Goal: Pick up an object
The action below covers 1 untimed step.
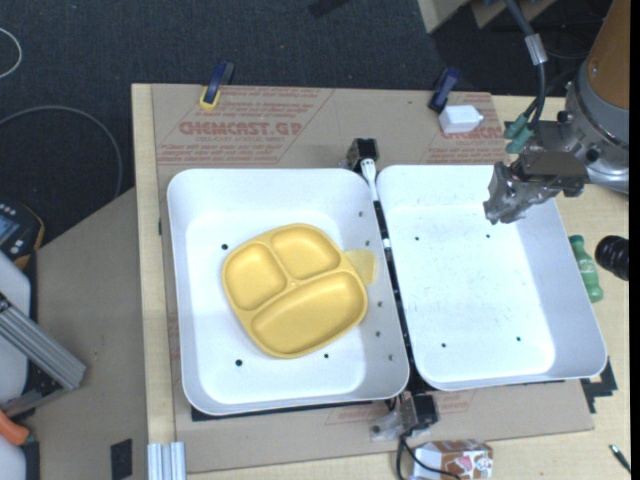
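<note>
Yellow divided plate (293, 290) lies in the left bin (190, 208), lower centre. Brown board (150, 168) beneath reads "CHEMCAST GP" (upper left). Dark carpet (90, 38) surrounds. Gripper (505, 208) hangs over the right bin (480, 298), upper right; its finger gap I cannot tell.

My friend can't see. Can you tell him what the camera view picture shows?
A yellow plate with three sections lies in the left white bin. The robot's gripper hangs over the far right part of the right white bin, with nothing seen between its fingers. Both bins sit side by side on a brown board.
</note>
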Available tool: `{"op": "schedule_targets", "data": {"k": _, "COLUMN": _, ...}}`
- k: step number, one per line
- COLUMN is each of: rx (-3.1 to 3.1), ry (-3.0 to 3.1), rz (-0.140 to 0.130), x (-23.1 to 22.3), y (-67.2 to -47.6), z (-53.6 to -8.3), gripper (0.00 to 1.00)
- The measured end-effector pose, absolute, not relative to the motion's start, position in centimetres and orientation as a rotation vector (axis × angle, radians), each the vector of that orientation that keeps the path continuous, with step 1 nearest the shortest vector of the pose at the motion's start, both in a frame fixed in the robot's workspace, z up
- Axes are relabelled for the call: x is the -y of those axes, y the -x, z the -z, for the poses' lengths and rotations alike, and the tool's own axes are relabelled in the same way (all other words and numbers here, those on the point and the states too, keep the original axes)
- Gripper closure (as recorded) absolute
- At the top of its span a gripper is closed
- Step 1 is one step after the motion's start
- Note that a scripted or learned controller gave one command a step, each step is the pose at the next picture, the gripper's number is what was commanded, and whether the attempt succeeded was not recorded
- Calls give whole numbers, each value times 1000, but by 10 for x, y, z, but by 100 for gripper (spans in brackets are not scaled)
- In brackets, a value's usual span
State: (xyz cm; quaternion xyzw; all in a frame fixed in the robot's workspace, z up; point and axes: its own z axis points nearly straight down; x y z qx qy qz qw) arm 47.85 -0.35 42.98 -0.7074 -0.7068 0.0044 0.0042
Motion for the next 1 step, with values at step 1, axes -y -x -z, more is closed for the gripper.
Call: {"op": "schedule_targets", "data": {"k": 1, "rx": 2231, "ry": 2212, "rz": 5, "x": -66, "y": -479, "z": -439, "gripper": 100}}
